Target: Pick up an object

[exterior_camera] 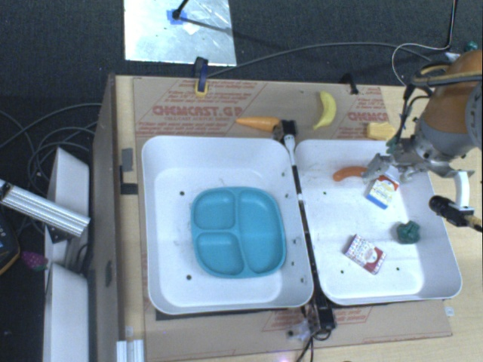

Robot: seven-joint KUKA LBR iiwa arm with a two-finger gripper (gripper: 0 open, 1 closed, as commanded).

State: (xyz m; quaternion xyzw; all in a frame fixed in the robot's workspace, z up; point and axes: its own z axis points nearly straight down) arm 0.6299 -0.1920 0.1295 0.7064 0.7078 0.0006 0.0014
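Arm (453, 100) reaches in from the right, hand (394, 168) lowered.

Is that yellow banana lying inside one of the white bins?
No, the banana lies on the brown board behind the right bin, outside its rim.

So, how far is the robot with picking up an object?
Nothing looks lifted yet. The claw is low in the right bin, just above the small white carton and beside the orange piece. The red packet and green lump lie untouched. Grasping and lifting remain.
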